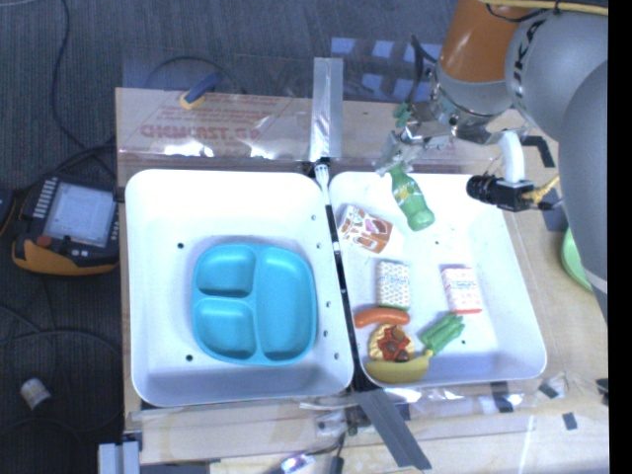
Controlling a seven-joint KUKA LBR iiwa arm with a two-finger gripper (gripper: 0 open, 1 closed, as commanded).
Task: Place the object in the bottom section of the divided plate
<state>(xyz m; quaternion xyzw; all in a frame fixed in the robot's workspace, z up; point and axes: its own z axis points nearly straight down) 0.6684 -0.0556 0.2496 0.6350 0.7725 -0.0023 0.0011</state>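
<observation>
The blue divided plate [255, 301] lies in the left white bin [158, 215], with two small sections on its left and one large section on its right. Over the far edge of the right bin [513, 294], my gripper [400, 158] is shut on the top of a green bottle [412, 201]. The bottle hangs tilted below the fingers, its base pointing toward the bin's middle. The gripper is well to the right of the plate and beyond it.
On the right bin's floor lie an orange-and-white snack packet [363, 229], a checked packet [392, 283], a pink-and-white box [460, 288], a red sausage [380, 316], a yellow banana with a pizza slice [395, 354] and a green vegetable [441, 332]. A central wall [334, 255] divides the bins.
</observation>
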